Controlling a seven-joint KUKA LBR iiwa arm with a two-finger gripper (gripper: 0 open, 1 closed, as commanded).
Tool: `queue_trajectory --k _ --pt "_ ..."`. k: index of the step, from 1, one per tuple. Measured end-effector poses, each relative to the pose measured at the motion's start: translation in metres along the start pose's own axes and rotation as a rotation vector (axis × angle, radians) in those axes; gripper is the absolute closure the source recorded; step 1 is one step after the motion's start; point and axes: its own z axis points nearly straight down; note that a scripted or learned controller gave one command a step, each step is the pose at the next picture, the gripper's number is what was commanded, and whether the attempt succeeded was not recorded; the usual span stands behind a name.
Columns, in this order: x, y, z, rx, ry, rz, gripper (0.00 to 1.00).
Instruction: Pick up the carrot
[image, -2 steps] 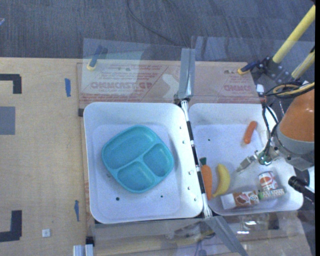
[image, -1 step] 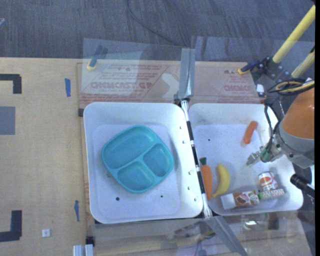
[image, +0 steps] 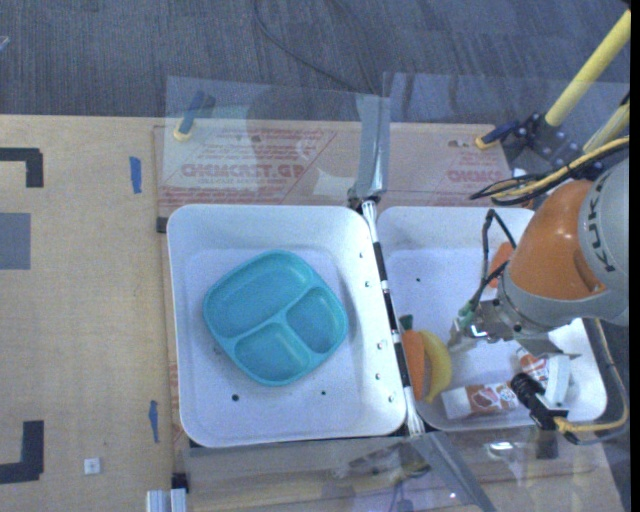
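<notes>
The carrot (image: 411, 362) is orange with a small green top and lies along the left wall of the right bin (image: 440, 265), near its front. A yellow banana (image: 437, 362) rests against the carrot's right side. My gripper (image: 466, 327) hangs low over the right bin, just right of and above the banana, apart from the carrot. The grey wrist and the orange band (image: 555, 250) hide the bin's right half. Nothing shows held in the gripper.
A white packet with a red label (image: 484, 400) lies at the front of the right bin. A small orange item (image: 498, 258) peeks out behind the arm. The left bin (image: 190, 250) holds a teal divided plate (image: 276, 316). Cables run around the wrist.
</notes>
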Motion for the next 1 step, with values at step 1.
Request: queue_trajectory --k 1 --pt "0.0896 -0.0252 -0.0893 -0.003 -0.003 0.031 1.0"
